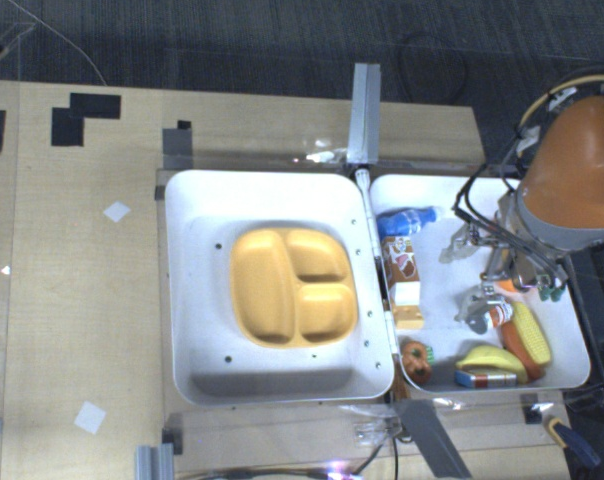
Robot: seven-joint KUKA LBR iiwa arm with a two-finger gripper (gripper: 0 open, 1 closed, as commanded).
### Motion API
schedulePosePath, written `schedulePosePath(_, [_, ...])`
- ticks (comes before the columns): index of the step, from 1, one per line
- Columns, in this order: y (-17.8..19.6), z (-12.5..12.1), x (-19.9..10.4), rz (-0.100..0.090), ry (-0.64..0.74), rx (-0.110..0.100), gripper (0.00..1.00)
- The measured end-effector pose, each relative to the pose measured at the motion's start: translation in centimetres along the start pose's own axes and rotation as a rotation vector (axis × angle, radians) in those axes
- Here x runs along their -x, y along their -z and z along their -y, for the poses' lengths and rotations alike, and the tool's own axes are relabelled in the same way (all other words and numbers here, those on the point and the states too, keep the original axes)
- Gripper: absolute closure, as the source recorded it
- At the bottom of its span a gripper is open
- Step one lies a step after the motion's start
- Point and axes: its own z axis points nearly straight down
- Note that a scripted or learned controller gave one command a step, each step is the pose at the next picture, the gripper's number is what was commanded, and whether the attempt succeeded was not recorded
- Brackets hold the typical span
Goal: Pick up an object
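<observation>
Pale wooden boards make up the bench (72, 298), which carries a few black patches near its far left corner and meets a dark carpeted floor along the top of the view. Two shallow white bins sit side by side on it, divided by a grey metal rail (365, 113) that runs up past their far edges.

The left bin (197, 368) holds a yellow compartment tray (292, 286), lying flat near the middle, with one long section on its left and two smaller sections on its right.

The right bin (437, 288) is crowded. Along its left wall a blue-capped bottle (404, 222) lies near the far end, with a brown and white carton (403, 264) just below it and a small tan block (408, 315) touching the carton's near end. In the near left corner rests a small orange and brown toy (416, 356). Along the near wall a yellow banana (492, 358) lies above a blue and red marker-like item (487, 379). To their right an ear of yellow corn (531, 331) lies against an orange carrot (513, 345).

The arm (577, 163) reaches in from the right, its orange band large at the edge of the view. Its gripper (482, 303) hangs low over the right side of the right bin, just above the corn and carrot cluster. Its metal fingers (472, 313) are close to a small red and white object, but whether they are parted or closed, or grip anything, cannot be told from this angle.
</observation>
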Motion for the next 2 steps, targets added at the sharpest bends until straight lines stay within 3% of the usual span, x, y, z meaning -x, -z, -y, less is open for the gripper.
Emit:
schedulePosePath(1, [-10.2, 10.8, -1.9, -0.015, 0.13, 0.002, 0.0])
schedulePosePath(2, [-12.1, 6.8, 2.9, -0.001, -0.134, 0.002, 0.0])
